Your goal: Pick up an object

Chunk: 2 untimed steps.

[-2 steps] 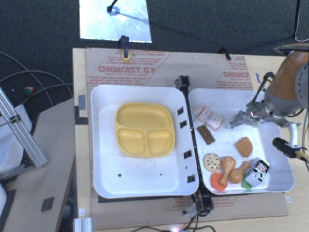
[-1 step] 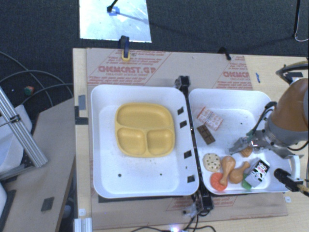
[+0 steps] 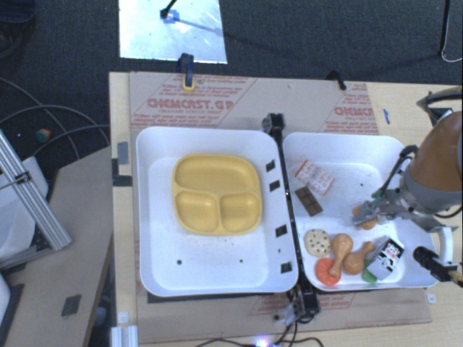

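Two white bins are seen on the tabletop [image 3: 239, 100].
The jaws [image 3: 364, 213] are lowered into the right bin [image 3: 347, 154]; their state cannot be told.

two white bins [image 3: 155, 194], one yellow tray [image 3: 217, 194], one cookie [image 3: 316, 242], two drumsticks [image 3: 340, 246]

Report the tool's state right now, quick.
Tool: low in the right bin, over a small orange item; open or shut cannot be told.

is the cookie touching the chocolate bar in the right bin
Apart. The camera view shows bare white bin floor between the cookie and the chocolate bar, which lies farther back.
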### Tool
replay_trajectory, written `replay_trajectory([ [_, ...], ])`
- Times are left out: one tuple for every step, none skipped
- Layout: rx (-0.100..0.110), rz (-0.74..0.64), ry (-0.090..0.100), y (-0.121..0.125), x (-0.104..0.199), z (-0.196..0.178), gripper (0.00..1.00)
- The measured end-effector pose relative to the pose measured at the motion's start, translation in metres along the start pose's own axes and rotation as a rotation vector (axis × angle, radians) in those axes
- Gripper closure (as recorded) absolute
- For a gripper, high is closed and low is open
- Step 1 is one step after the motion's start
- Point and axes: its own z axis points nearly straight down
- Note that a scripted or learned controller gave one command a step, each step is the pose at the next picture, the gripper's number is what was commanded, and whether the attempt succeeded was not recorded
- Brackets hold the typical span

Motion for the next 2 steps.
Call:
replay_trajectory([
  [-0.012,-0.012,0.001,0.078,0.075,-0.091,1.0],
  [-0.006,-0.012,0.005,0.053,0.163,-0.178,1.0],
])
